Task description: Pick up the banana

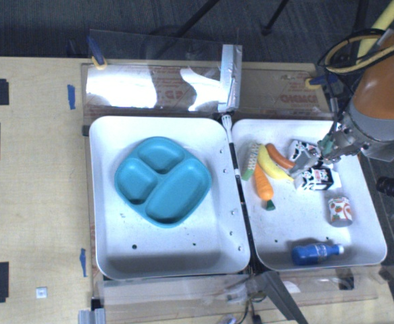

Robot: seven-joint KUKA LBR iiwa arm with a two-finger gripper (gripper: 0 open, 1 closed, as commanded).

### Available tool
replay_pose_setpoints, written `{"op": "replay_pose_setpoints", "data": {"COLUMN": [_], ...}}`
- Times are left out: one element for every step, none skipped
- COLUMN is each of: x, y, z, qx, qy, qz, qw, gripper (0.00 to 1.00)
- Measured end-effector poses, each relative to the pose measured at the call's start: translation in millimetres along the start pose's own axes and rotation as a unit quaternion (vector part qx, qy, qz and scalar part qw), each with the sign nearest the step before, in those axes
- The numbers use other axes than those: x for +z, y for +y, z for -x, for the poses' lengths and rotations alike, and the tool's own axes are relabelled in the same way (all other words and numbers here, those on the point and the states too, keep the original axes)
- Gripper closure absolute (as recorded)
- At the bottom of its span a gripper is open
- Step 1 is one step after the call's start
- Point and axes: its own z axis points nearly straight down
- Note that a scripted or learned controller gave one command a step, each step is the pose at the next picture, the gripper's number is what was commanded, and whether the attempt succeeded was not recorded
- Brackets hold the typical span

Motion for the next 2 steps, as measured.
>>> {"op": "replay_pose_setpoints", "data": {"x": [101.2, 31.8], "y": [26.0, 35.8], "z": [-8.0, -45.1], "qx": [0.001, -0.022], "qy": [-0.005, 0.001], "qz": [0.012, -0.001], "qw": [0.9999, 0.9998], "gripper": [0.0, 0.0]}}
